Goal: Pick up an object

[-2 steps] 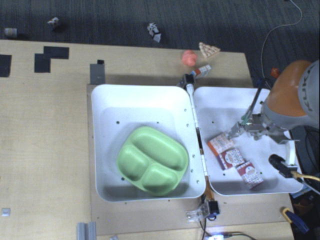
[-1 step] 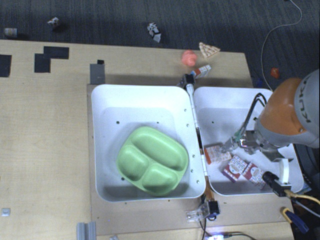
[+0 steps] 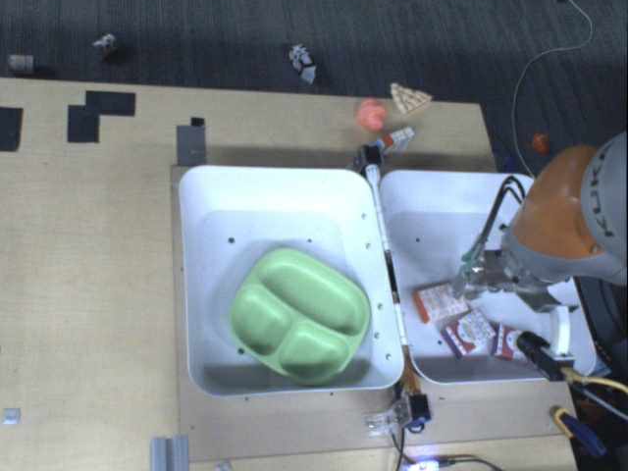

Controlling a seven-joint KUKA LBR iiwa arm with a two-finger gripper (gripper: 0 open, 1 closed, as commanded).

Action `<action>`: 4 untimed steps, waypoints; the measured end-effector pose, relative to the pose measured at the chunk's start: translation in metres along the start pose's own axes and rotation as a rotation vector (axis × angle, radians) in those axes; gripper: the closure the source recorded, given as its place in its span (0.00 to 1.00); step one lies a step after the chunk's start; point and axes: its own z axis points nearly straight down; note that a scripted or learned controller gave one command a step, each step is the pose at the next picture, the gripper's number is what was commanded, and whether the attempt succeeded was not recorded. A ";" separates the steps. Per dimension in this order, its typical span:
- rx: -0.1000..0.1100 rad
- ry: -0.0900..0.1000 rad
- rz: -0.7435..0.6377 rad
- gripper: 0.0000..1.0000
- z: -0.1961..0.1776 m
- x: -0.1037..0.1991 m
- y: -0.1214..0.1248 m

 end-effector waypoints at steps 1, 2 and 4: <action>0.019 -0.004 0.000 1.00 0.019 -0.092 0.091; 0.019 -0.001 -0.004 1.00 -0.087 -0.055 0.124; 0.026 0.002 -0.003 0.00 0.013 0.030 0.108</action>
